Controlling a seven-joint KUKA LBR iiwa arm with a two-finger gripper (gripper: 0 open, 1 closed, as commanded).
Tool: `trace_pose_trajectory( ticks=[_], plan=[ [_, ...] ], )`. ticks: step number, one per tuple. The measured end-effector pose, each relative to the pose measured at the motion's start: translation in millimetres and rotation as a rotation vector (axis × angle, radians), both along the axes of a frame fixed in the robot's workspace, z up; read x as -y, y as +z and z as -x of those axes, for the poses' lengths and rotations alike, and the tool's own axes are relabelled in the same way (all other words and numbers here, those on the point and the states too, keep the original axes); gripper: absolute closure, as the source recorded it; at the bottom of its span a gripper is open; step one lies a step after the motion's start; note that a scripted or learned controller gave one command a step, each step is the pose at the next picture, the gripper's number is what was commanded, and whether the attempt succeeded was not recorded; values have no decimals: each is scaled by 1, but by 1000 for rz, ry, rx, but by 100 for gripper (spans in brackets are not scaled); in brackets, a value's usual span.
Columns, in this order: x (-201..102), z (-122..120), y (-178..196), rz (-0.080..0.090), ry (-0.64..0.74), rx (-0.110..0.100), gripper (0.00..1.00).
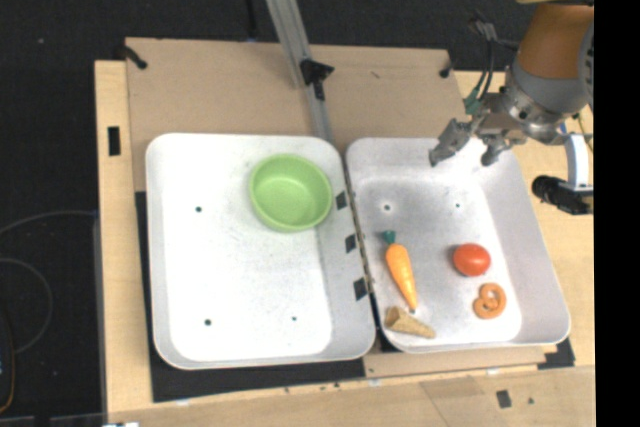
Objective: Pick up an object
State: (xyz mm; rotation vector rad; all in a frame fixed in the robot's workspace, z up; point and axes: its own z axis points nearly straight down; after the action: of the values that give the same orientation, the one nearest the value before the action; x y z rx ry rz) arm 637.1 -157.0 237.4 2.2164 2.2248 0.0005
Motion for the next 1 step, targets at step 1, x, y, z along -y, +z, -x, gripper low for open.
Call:
trace_pose_trajectory(
  ticks=[1],
  plan=[
    [0,0,0,1,0,0,0]
  ],
)
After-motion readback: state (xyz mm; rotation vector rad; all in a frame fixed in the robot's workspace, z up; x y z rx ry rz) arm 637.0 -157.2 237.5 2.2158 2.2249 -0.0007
